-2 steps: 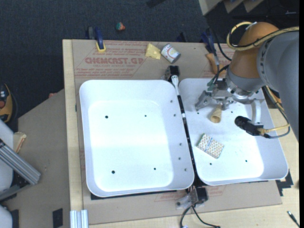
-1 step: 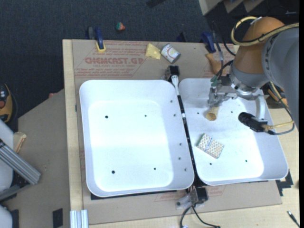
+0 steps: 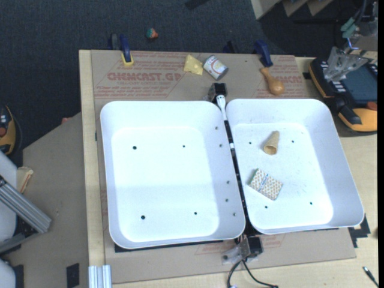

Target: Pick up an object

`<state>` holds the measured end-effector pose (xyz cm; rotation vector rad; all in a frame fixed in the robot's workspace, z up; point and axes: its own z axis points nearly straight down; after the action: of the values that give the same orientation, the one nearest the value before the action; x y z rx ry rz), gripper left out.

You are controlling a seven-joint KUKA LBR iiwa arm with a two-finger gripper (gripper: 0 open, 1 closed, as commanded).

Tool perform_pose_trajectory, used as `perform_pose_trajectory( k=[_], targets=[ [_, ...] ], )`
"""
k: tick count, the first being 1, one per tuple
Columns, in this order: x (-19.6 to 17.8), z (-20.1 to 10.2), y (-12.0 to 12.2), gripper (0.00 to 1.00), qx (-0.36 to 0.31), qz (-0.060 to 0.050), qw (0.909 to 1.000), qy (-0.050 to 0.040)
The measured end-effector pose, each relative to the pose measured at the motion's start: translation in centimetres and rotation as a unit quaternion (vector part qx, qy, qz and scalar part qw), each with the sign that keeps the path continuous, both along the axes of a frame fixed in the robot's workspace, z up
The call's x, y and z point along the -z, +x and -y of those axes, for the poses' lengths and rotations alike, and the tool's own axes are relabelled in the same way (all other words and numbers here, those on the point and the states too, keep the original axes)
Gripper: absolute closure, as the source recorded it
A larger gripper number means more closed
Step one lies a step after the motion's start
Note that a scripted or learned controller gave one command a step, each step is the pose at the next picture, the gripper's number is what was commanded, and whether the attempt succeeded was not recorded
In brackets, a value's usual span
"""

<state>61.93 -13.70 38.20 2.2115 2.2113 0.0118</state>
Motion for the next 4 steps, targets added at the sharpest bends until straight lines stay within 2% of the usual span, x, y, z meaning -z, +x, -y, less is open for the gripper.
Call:
perform_pose_trajectory(
  k=[1,2,3,4],
  targets=[
    [-6.2,9.0,2.1,1.00,0.001,-0.003,1.0000,-0.0003],
    [-2.4,8.7,-7.2,1.00,0.002,-0.011,0.9999,0.0037],
    [-16.3,8.7,-9.3,1.00,0.000,0.001,1.0000,-0.0017],
    [-4.7,-0.3,-10.4,1.00,-0.004,-0.013,0.9999,0.0048]
  ],
)
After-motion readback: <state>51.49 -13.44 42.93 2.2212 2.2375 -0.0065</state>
